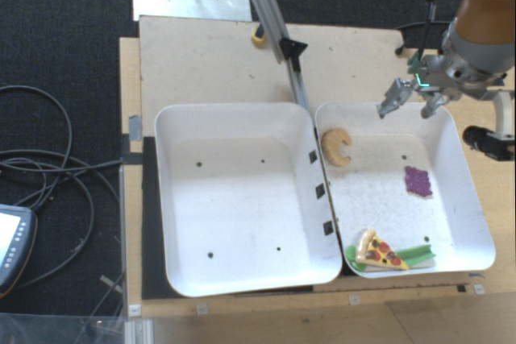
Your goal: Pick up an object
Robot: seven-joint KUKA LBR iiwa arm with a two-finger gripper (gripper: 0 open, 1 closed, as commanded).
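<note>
My gripper (411, 104) hangs above the back edge of the right bin (476, 213), open, with nothing between its fingers. A tan croissant (336, 147) lies in that bin near its left wall, to the left of and below the gripper. A purple grape bunch (418, 180) sits toward the bin's right side, straight down the view from the gripper. A pizza slice (379, 251) lies at the front edge, with a green piece (415, 254) beside it on the right.
The left bin (173, 197) stands beside the right one, sharing a raised divider with black tabs (320, 191). A slanted metal pole (270, 8) crosses the bench from the top toward the divider. Cables lie off the bench at left.
</note>
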